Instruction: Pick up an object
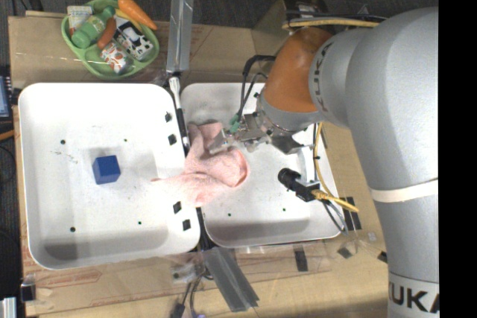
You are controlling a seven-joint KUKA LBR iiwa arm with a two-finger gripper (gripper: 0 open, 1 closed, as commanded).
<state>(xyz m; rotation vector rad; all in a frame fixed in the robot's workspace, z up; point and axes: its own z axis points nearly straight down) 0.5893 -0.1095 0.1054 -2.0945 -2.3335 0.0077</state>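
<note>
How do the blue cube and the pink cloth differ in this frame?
The blue cube is small, rigid and compact; the pink cloth is larger, soft and crumpled. The cube sits alone in the left bin; the cloth drapes from the right bin over the divide between bins. The gripper is at the cloth, far from the cube.

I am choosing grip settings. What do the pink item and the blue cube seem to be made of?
Pink cloth: soft fabric, matte; it folds and drapes across both bins' edges. Blue cube: rigid, probably plastic or foam; flat faces, even colour.
</note>
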